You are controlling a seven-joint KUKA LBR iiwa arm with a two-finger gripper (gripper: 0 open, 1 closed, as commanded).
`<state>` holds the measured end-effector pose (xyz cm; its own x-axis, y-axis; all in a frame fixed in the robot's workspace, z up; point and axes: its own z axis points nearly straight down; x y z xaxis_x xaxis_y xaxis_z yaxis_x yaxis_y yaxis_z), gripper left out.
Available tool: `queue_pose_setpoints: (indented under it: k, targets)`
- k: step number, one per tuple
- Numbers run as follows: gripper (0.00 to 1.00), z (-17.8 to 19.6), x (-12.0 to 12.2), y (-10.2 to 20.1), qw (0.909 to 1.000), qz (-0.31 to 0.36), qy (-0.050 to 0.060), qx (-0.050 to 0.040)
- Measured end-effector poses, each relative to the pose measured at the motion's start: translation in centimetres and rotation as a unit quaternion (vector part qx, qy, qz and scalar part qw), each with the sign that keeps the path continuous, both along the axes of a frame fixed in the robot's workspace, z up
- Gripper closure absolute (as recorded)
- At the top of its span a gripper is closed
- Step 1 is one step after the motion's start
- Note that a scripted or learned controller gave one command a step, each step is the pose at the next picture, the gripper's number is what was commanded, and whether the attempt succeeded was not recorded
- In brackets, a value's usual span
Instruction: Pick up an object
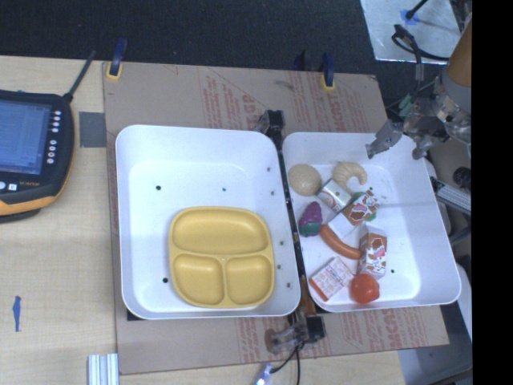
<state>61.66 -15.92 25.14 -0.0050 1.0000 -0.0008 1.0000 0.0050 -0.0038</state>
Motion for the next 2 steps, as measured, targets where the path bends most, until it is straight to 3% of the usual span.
queue_pose_setpoints:
  k: [1,2]
  targets:
    - [0.0,-14.6,1.0,4.3,1.0,0.0,0.003,0.0002]
    - [0.0,-15.9,4.0,1.7,1.0,-0.001,-0.001,0.0005]
